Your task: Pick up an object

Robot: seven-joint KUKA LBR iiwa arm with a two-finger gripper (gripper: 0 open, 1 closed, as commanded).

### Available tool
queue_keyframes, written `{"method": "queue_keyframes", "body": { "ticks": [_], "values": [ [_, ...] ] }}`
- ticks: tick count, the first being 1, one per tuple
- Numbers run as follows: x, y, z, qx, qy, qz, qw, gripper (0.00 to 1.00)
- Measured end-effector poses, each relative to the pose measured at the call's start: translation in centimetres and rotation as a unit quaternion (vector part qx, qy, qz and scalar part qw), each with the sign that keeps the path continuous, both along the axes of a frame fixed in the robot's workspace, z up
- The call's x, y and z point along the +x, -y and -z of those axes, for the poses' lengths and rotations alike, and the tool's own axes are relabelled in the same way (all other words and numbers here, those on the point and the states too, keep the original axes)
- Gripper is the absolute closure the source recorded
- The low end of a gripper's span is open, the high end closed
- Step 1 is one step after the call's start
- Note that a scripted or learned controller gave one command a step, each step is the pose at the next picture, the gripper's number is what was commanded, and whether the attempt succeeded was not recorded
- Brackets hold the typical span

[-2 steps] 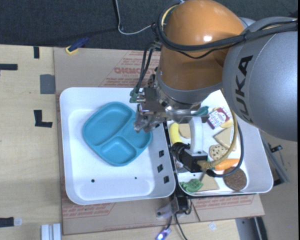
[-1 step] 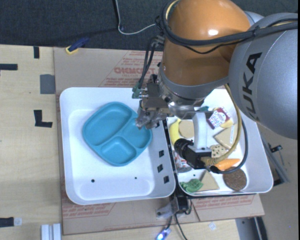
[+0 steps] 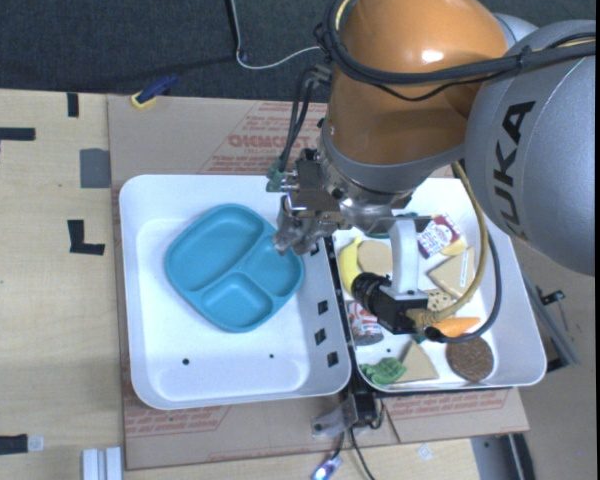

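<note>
1. Reaching in from the right of the camera view, the grey arm (image 3: 540,138) with its orange band (image 3: 415,68) hangs over the inner edges of the two white bins.
2. The gripper (image 3: 298,230) sits low at the right rim of the left bin (image 3: 145,298), just above the right edge of the blue divided plate (image 3: 233,266). Whether it is apart, together or clamped on anything cannot be told from this angle; nothing is seen held in it.
3. That blue plate lies flat and tilted in the left bin, nearer its right side, with three compartments facing up.
4. The right bin (image 3: 525,338) holds a crowd of small toy foods: a yellow banana (image 3: 349,264) near its left wall, a brown cookie (image 3: 470,359) at the front, an orange carrot-like piece (image 3: 458,324) just behind it, and a green leafy piece (image 3: 385,372) at the front left corner.
5. Both bins rest on a cardboard sheet (image 3: 180,133) over the wooden bench (image 3: 40,308).
</note>
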State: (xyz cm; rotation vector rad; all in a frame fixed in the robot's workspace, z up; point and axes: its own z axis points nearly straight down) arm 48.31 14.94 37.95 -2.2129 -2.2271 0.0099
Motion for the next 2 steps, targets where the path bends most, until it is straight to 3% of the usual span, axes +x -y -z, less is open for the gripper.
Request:
{"method": "queue_keyframes", "body": {
  "ticks": [2],
  "values": [
    [-0.01, -0.05, -1.87, -0.0016, -0.002, -0.002, 1.0000, 1.00]
  ]
}}
